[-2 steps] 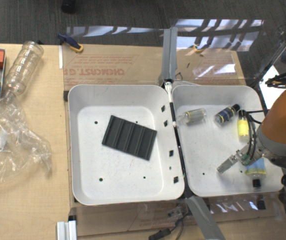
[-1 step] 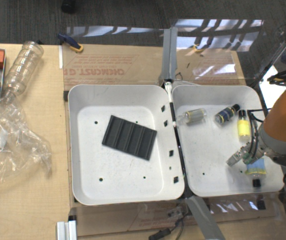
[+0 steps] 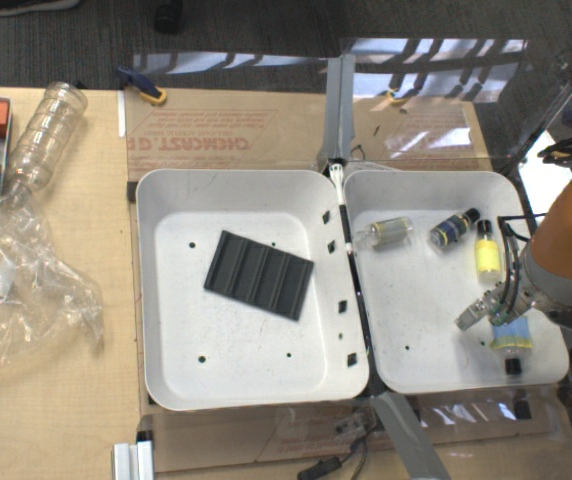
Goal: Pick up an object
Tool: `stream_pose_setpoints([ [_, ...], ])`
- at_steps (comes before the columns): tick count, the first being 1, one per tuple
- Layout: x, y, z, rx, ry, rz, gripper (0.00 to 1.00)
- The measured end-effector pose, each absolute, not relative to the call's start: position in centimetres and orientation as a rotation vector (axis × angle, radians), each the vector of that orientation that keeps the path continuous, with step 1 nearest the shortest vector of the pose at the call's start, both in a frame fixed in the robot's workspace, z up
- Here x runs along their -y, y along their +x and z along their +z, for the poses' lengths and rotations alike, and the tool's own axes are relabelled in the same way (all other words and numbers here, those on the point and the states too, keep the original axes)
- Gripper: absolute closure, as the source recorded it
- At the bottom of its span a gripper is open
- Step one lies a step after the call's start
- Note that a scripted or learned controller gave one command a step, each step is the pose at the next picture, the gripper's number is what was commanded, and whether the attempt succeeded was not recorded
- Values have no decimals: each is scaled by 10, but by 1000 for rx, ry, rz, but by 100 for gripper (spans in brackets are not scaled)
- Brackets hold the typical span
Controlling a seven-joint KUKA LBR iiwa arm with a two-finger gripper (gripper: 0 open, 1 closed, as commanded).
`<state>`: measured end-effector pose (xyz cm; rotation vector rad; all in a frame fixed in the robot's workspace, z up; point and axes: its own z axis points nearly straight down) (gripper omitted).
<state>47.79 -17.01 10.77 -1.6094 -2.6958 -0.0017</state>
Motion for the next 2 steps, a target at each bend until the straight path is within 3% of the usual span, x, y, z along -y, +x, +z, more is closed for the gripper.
stream_pose_setpoints([
  [2,171,479,125,2693,-1617,-3,100],
])
